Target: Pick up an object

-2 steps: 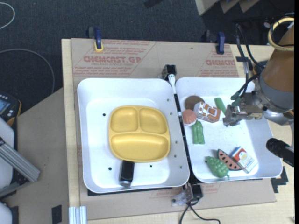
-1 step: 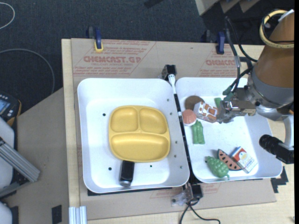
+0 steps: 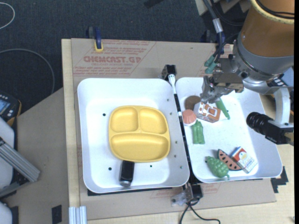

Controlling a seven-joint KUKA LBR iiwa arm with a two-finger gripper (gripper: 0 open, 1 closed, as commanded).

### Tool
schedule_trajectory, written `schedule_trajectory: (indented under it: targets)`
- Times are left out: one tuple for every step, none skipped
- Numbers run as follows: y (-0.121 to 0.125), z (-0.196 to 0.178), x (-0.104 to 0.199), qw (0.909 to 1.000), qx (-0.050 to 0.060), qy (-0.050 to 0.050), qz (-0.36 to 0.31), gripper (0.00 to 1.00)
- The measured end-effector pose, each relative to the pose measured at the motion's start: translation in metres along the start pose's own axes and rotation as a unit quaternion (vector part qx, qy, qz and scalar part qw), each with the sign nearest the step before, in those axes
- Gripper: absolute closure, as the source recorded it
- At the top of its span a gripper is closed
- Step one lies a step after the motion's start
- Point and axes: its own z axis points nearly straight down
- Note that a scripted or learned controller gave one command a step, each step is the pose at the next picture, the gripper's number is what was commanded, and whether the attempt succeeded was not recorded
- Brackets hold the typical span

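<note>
My gripper hangs over the upper left part of the right bin. Just under its tip lies a small orange and white box, with a green bean-like piece beside it. I cannot tell whether the gripper touches the box. To the left are a brown round piece, a pink round piece and a green pickle. Near the bin's front lie green grapes, a watermelon slice and a small carton.
The left bin bears a yellow divided plate with a black object in front of it. A black clamp sits at the back where the bins meet. A black knob juts in at the right.
</note>
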Motion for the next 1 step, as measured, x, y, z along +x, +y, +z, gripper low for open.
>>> schedule_trajectory:
  targets:
    - [-0.0004, -0.0048, -0.0037, 1.0000, 0.005, -0.002, 0.003, 1.00]
